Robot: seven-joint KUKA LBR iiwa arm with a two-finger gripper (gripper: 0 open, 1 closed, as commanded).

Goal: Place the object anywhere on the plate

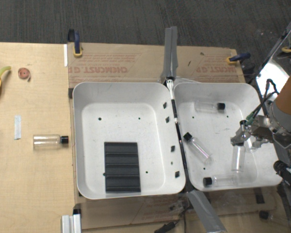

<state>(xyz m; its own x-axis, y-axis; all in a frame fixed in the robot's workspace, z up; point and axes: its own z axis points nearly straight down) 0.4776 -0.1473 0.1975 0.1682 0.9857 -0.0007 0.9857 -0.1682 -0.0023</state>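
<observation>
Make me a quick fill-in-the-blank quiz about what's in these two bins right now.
1. The dark ribbed plate lies in the ___ bin.
2. The pincer hangs over the ___ bin.
3. The clear vials in that bin have ___ caps.

Missing words: left; right; black

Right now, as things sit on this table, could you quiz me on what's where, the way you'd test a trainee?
1. True or false: the black ridged plate lies in the right bin.
2. Multiple choice: the claw is above A) the plate, B) the right bin, C) the wooden bench.
3. Fill in: the clear vials in the right bin have caps coloured ____.

Key: 1. False, it lies in the left bin. 2. B. 3. Black.
</observation>
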